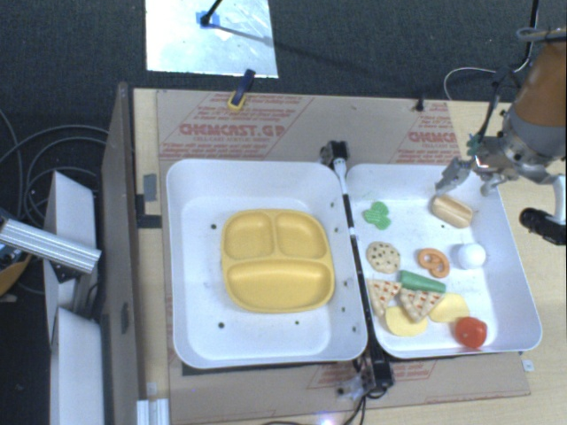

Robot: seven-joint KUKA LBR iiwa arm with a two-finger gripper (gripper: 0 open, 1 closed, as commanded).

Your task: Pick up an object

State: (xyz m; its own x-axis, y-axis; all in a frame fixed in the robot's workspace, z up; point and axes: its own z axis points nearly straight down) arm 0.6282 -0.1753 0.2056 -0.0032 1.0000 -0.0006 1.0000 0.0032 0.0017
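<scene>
Nearest of all, well in front of the bread roll (453, 211): a red tomato (470, 331) at the front corner of the right bin (524, 312), with yellow slices (406, 323) and two triangular wedges (420, 303) bunched just beside it. Crowded there, touching and overlapping, so probably awkward for a clean grip. A little closer to the bread roll: a green pod (421, 282), a pretzel (432, 261), a white ball (469, 256) and a speckled cookie (383, 256), loosely spread, as if scattered to give a choice of targets. Left of the bread roll, in open floor, a small green leafy piece (378, 213). Far left of it, in the left bin (182, 237), a yellow divided plate (276, 261) with nothing on it. Then the bread roll itself, lying alone near the right bin's back edge, apart from its neighbours and so seemingly the easiest pick. Just behind and above it, the gripper (469, 180): fingers spread, nothing between them, apparently poised over the bread roll for a descent. Beyond, the cardboard-covered surface (266, 118).
</scene>
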